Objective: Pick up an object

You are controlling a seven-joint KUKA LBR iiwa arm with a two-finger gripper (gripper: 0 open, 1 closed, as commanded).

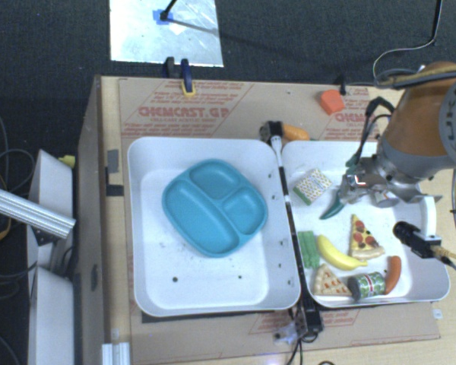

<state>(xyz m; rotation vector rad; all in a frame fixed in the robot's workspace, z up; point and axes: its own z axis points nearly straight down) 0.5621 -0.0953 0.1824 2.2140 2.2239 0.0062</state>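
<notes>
My gripper [333, 207] hangs low over the right bin [433, 284], just right of the bin's left wall. A checkered white packet [311, 185] lies up and to its left. Below it lie a green piece [308, 248] and a banana [338, 254]. A pizza slice [362, 238] lies to its right. Along the bin's front edge sit a second pizza slice [330, 282], a small can [367, 284] on its side and a red sausage [393, 274]. I see nothing held in the gripper.
The left bin [148, 280] holds a blue divided plate [215, 206]. An orange carrot [295, 134] rests on the back rim between the bins. An orange block [331, 101] lies on the bench behind. A black part [414, 240] of the arm juts over the right bin.
</notes>
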